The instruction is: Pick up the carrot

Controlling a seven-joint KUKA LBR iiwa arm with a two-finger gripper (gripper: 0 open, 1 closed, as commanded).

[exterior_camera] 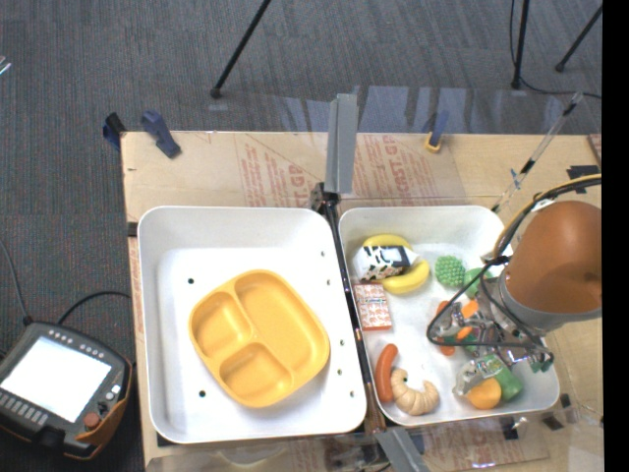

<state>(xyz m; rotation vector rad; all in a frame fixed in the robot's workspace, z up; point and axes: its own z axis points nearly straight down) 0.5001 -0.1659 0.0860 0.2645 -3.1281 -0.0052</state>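
The carrot (452, 321) lies in the right bin (432, 219), right of centre. It is orange with a thin green stem running up and to the right, and black cables partly cross it. The arm with its orange band (555, 254) leans in over the bin's right side. My gripper (484, 366) hangs low just right of and below the carrot, its metal tip above an orange and green toy (489, 393). The wrist and cables hide how the gripper stands.
The right bin also holds a banana (411, 275), a black-and-white toy (385, 259), a green bumpy ball (450, 270), a small red box (372, 306), a red sausage (385, 366) and a croissant (419, 394). A yellow divided plate (257, 335) lies in the left bin (162, 264).
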